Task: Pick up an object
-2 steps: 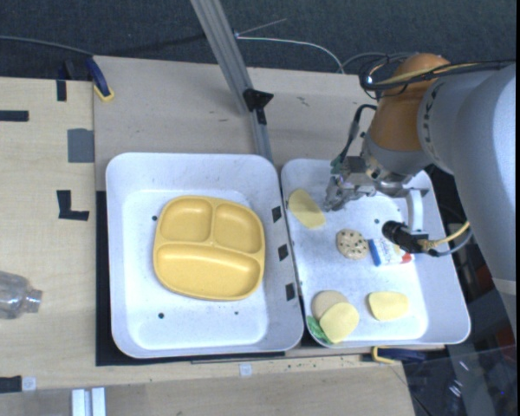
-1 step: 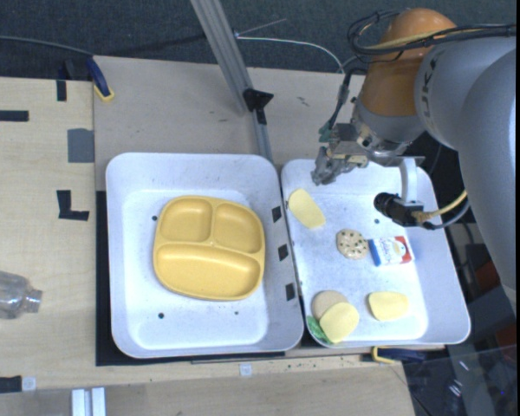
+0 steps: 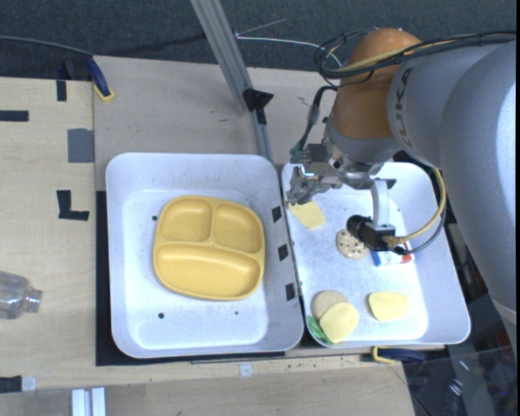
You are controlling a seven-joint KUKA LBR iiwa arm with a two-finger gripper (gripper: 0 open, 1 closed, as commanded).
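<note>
1. Two shallow white plastic bins sit side by side on the pale wooden bench (image 3: 173, 120): the left bin (image 3: 130, 232) and the right bin (image 3: 433, 310), their inner rims touching.
2. One yellow plastic plate (image 3: 210, 247) lies in the middle of the left bin. It is smooth, rounded at the corners and split into three compartments, two small ones at the far side and one long one at the near side.
3. The right bin holds five small food-shaped pieces:
   - one pale yellow wedge (image 3: 309, 214) near its far left corner;
   - one round speckled cookie (image 3: 352, 245) near the middle;
   - one tan round disc (image 3: 328, 302) at the near left, touching one pale yellow round piece (image 3: 340, 321) that overlaps it;
   - one pale yellow oval piece (image 3: 388, 305) just beside those two, on their right.
4. One grey arm with an orange band (image 3: 373, 85) reaches over the right bin.
5. The metal end effector (image 3: 305, 185) hangs at the far left corner of the right bin, directly over the pale yellow wedge. I cannot tell how wide it stands, nor whether it touches the wedge.
6. One clear plastic bottle (image 3: 7, 294) lies on its side at the left edge of the bench, well apart from both bins.
7. One slanted grey metal bar (image 3: 218, 33) crosses above the bench behind the bins.
</note>
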